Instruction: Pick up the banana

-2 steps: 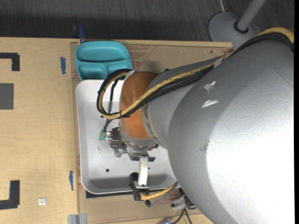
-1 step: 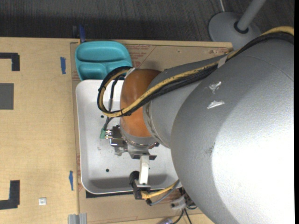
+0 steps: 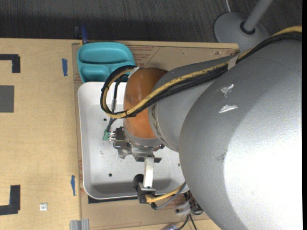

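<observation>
The grey arm [image 3: 230,128] is reaching in from the right and hanging low over the white bin [image 3: 91,128], with its orange band [image 3: 139,104] sitting just above the wrist. The pincer [image 3: 125,147] is pointing down beneath that wrist, over the middle of the bin floor. The wrist is blocking the pincer's working end from above, so I cannot tell how wide it is standing or whether it is gripping anything. Where the banana is lying I cannot tell either. The floor to the left of the pincer and on its near side is showing bare white with a few small dark specks, and nothing yellow is resting there. So I am guessing that the banana is lying either straight under the pincer or off to its right, beneath the bulk of the arm. Its long axis is therefore not something I can judge, and the coming move is turning on exactly that, since the pincer needs to be closing across the banana's narrow width and not along its length. Past the pincer on its far side, a teal tub [image 3: 105,56] is sitting at the bin's far end, and it is playing no part in the grasp.
</observation>
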`<state>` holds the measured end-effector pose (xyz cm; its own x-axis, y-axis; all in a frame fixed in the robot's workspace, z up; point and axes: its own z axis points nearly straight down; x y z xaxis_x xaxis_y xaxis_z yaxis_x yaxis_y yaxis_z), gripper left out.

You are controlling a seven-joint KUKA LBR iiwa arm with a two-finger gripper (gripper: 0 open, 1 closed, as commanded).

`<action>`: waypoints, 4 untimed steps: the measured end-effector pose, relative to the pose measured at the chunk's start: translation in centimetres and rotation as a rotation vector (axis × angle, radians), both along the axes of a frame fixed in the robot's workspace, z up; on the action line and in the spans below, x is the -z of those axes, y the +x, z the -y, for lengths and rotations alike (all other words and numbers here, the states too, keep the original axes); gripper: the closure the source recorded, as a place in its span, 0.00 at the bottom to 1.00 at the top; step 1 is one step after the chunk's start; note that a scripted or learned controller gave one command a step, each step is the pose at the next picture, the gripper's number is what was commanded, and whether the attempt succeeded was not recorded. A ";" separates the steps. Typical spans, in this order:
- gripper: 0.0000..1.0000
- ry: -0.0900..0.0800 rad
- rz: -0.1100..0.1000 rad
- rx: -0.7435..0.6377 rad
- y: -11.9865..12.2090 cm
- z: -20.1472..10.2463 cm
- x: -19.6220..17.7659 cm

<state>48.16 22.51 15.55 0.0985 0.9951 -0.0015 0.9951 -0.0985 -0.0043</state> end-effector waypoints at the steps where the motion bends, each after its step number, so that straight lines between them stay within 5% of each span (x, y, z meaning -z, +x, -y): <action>1: 1.00 0.005 0.004 -0.579 -0.2 0.0 6.8; 4: 1.00 0.006 0.008 -0.574 -0.1 -0.1 3.9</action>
